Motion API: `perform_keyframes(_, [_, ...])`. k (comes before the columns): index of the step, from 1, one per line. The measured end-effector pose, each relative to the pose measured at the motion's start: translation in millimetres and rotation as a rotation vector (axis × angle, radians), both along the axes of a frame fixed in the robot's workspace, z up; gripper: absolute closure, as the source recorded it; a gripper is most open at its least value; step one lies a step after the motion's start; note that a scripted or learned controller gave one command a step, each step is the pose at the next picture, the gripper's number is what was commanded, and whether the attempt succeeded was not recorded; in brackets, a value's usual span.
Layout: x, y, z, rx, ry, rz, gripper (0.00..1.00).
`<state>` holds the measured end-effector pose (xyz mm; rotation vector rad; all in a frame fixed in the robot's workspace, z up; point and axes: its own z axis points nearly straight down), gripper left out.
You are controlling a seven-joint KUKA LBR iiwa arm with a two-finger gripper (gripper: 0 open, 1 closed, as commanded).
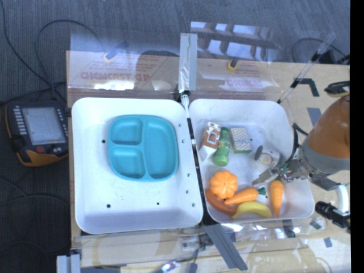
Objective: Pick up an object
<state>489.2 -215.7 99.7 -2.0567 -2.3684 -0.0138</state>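
The right bin (267,110) holds several toy foods. An orange pumpkin (224,183) sits at its front left, with a carrot (242,196) lying beside it and a yellow banana (253,210) in front. A second carrot (276,197) lies near the front right. A green bottle (222,152), an orange-and-white box (212,134) and a green checked box (240,139) lie toward the back. My gripper (272,174) hangs low in the bin's right part, just above the second carrot and beside a small pale item (266,158). Nothing is visibly held.
The left bin (91,203) bears a blue divided plate (142,147). A dark red piece (218,205) lies under the pumpkin. The arm's orange band (335,132) rises over the right bin's edge. A teach pendant (37,132) rests on the floor at left.
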Motion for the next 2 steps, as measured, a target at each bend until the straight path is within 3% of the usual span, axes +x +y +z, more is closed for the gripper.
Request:
perform_keyframes(1, [59, 0, 5, -0.001, 0.005, -0.087, 0.0])
perform_keyframes(2, [139, 14, -7, 0.002, -0.005, -0.469, 0.0])
